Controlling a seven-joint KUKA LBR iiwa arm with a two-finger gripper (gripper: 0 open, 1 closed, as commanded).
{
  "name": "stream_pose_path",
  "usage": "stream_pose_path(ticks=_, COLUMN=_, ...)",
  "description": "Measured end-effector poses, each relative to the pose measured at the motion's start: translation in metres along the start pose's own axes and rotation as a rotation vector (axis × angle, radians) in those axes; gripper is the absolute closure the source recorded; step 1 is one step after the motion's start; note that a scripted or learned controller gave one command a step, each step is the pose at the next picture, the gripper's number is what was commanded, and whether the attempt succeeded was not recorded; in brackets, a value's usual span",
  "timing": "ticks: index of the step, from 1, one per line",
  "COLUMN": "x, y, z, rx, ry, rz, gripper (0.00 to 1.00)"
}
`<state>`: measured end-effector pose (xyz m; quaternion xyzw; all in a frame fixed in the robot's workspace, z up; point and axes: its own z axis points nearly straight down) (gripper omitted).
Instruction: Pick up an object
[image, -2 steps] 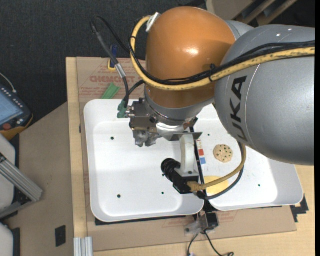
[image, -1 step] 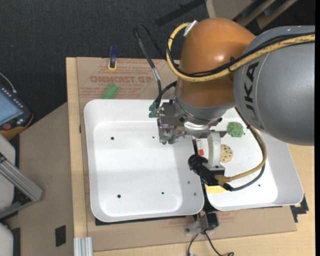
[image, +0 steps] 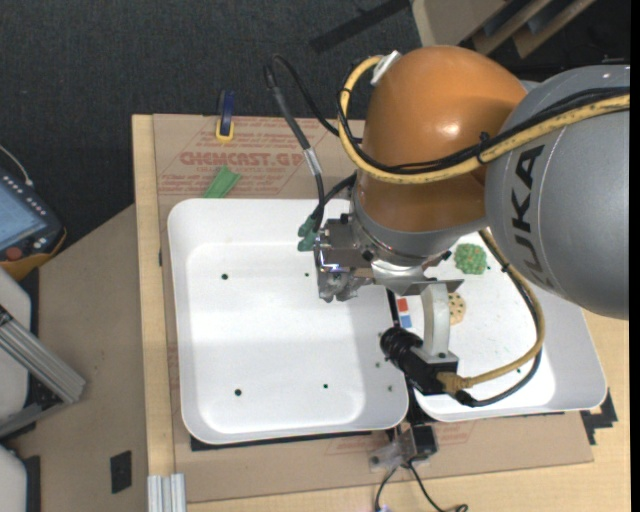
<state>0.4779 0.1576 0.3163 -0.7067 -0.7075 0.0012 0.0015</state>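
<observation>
Right now gripper (image: 338, 275) hangs over left bin (image: 200, 300) at its right edge (finger state: can't tell); green obj (image: 470, 259) in right bin (image: 560, 380).

Grey arm (image: 585, 190) w/ orange band (image: 440, 105), black lettering, yellow and black cables (image: 500, 375), metal end effector (image: 335, 270).

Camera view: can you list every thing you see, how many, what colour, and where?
left bin: one, white, left half of the bench
right bin: one, white, right half, partly under the arm
green lump: one, green, in the right bin
round spotted piece: one, pale, in the right bin, below the green lump
red and blue piece: one, in the right bin near the divide
green scrap: one, on the cardboard above the left bin
clamp: one, blue and yellow, cardboard's top edge
cardboard sheet: one, brown, under both bins
arm: one, grey with orange band, from the right
gripper: one, dark metal, over the left bin's right edge
</observation>
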Motion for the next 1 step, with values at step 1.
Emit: stream_pose_path(ticks=1, x=0.0475, y=0.0014, z=-0.1698, rx=-0.024, ry=0.009, rz=-0.005, gripper=1.0)
